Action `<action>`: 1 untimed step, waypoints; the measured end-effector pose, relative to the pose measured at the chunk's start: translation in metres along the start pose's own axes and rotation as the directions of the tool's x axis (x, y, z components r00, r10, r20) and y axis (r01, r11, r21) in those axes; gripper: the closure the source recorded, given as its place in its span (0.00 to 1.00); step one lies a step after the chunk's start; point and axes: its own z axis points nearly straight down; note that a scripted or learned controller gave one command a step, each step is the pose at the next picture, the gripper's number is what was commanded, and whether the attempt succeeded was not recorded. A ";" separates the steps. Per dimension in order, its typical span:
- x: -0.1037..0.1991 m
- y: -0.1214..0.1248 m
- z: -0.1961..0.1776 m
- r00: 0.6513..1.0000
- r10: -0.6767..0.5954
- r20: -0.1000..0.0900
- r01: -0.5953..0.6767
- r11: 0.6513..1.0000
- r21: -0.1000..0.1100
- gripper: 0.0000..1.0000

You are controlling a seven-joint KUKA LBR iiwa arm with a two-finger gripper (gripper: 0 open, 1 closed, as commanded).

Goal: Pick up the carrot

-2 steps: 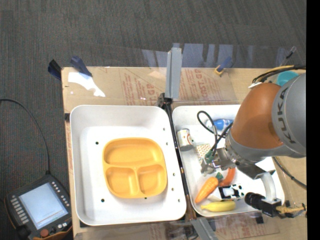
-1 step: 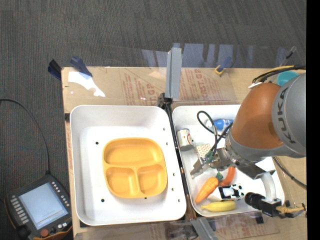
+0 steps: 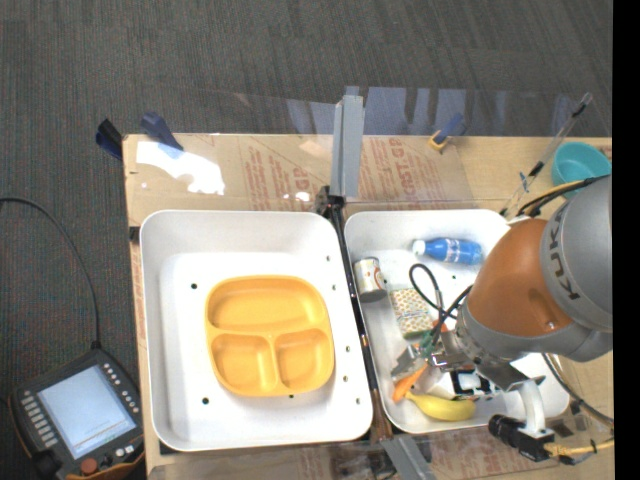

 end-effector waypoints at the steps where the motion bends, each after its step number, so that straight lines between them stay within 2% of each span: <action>1: 0.000 -0.001 -0.008 1.000 0.004 -0.003 -0.004 1.000 0.005 1.00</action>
